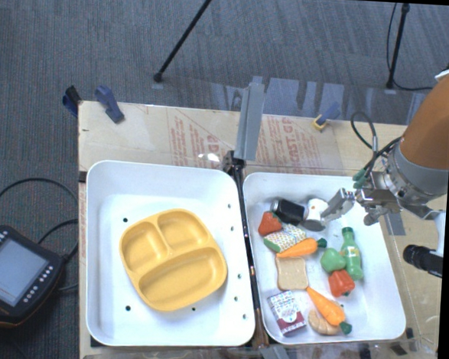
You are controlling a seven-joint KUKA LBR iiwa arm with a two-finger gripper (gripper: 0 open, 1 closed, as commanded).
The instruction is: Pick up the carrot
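Carrot (299,248) between toast slice (292,273) and patterned wedge (285,237), green pepper (332,260) just beside, jaws (355,201) apart above bin (387,317)

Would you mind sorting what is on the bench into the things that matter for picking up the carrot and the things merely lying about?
For the job:
- carrot near the right bin's front
- second carrot mid-bin
- gripper above the right bin

Lying about:
- yellow divided plate in the left bin
- bread slice
- green bottle
- red carton
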